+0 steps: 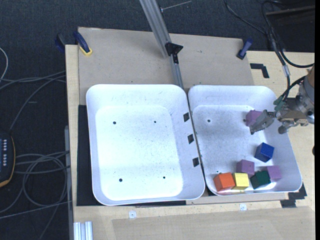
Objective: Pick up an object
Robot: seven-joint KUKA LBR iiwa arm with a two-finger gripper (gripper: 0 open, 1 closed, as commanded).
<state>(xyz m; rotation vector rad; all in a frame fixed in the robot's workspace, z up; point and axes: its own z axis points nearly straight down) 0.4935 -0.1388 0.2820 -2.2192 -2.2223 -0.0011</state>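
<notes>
Camera view, step: we judge a grab at the purple block (255, 117) is under way in the right bin (220, 96).
Doing it well: we would centre the fingers on opposite flat faces before lifting straight up, clear of the bin wall.
Gripper (270, 121): it reaches in from the right edge; fingers look spread, one dark finger (258, 125) touching the block's lower right side.
Block versus fingers: it sits at the fingertips; whether it lies between them, we cannot tell.
Other blocks: blue block (264, 152) just below; the orange block (224, 180) and others are clustered at the near wall.
</notes>
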